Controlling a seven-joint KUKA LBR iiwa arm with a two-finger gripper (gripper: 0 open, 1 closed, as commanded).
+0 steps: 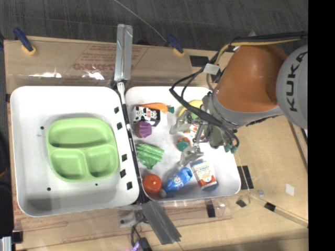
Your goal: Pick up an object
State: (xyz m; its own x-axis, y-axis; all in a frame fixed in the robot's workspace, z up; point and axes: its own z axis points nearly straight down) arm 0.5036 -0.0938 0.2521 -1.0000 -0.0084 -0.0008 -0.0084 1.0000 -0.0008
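My gripper [187, 138] reaches into the right bin [230, 179] from the right and hangs low over its middle. Its two metal fingers [181, 124] stand spread apart, open. A small orange and teal toy [182, 142] lies on the bin floor in the gap between them, and I cannot tell whether they touch it. Just below the gripper lie an orange and white carton [203, 172] and a blue pouch [179, 180]. A red ball [152, 182], a green ridged toy [148, 153], a purple piece [143, 129], a black and white carton [146, 114] and an orange carrot [158, 107] lie to its left.
The left bin [26, 156] holds a green divided plate [81, 148]. A yellow item [192, 104] peeks out beside the arm's orange band [246, 77], which hides the right bin's far right part. Black cables loop off the wrist over the bin's back edge.
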